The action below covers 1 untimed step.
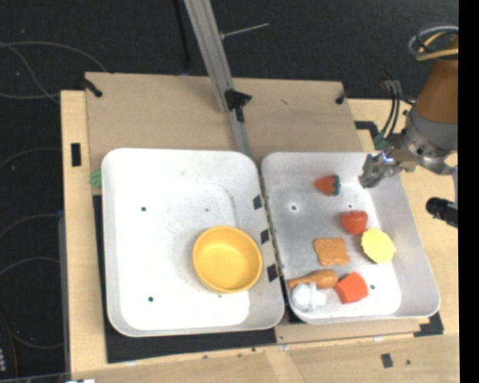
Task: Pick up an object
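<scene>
Two shallow white bins are seen side by side on the bench. The left bin [144, 182] holds a yellow bowl [227, 258], set upright near its lower right corner, close to the divide between the bins.

The right bin [303, 174] holds the loose objects. A small red strawberry-like piece with a green top [328, 185] lies in the upper part of the bin. Below it and slightly right, a red-orange rounded piece [354, 222] is noted. Just beside and below that, a yellow rounded piece [378, 246] lies near the bin's right wall. An orange square cracker-like piece [331, 251] lies flat to the left of the yellow piece. At the lower edge, a red block [352, 288] is seen, with an orange elongated piece [315, 278] and a white rounded item [308, 297] just beside it to the left; the last two appear to touch.

The gripper [373, 171] is located over the upper right corner of the right bin, at the end of the grey wrist below the orange band. Nothing is seen between its parts. Whether it is spread wide or closed narrow cannot be told at this resolution. The nearest object is the strawberry-like piece, to the gripper's left and apart from it.

A grey metal pole [211, 50] is seen rising from behind the bins.
</scene>
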### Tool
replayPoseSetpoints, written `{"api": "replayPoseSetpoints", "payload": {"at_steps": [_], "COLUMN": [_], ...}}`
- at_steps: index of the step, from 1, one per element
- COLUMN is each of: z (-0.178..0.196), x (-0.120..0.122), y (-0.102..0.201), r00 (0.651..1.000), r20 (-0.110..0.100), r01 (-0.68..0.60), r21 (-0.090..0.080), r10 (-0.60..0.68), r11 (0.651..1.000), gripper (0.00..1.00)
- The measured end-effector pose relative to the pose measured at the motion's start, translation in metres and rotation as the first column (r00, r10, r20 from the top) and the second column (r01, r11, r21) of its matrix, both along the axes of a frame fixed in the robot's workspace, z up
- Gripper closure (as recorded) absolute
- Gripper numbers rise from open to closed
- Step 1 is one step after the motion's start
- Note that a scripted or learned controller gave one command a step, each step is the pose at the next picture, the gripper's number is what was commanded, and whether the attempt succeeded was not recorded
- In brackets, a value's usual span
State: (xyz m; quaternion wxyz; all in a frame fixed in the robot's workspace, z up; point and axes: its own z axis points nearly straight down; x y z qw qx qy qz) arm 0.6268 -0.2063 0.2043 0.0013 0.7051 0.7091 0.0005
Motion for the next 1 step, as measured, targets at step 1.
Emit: {"api": "replayPoseSetpoints", "payload": {"at_steps": [1], "z": [0.039], "x": [0.0012], "y": [-0.0013], "r00": [1.0], "r20": [0.003], "r01": [-0.001], "r21": [-0.001], "r10": [0.001], "r11": [1.0], "gripper": [1.0]}}
